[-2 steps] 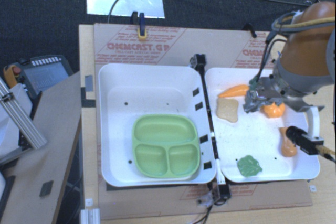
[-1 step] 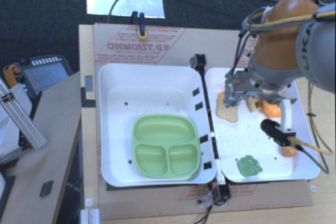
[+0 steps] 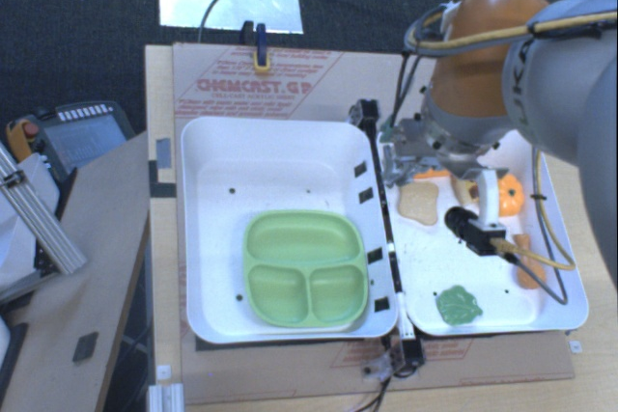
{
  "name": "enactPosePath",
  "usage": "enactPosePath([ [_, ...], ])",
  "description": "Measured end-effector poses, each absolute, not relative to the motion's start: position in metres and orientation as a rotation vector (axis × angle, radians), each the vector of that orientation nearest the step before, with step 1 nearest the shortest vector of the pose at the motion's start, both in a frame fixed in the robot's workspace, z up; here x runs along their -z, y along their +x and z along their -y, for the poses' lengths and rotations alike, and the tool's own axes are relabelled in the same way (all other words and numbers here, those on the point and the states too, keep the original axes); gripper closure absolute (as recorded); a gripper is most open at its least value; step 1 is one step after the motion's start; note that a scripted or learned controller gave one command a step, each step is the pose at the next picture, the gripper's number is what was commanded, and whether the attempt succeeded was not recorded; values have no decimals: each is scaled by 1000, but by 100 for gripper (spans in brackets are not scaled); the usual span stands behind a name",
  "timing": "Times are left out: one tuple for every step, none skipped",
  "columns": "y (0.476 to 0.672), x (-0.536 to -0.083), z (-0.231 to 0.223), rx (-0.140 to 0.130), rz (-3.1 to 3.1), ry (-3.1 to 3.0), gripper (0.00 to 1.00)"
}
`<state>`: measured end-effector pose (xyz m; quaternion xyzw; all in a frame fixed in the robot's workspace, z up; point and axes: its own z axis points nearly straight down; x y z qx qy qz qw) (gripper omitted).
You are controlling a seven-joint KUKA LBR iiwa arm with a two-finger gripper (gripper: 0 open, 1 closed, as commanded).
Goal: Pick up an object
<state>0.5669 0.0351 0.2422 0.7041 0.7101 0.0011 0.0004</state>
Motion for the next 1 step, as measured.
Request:
enactPosePath([
  [584, -245, -83, -6, -2231, 2211, 100],
])
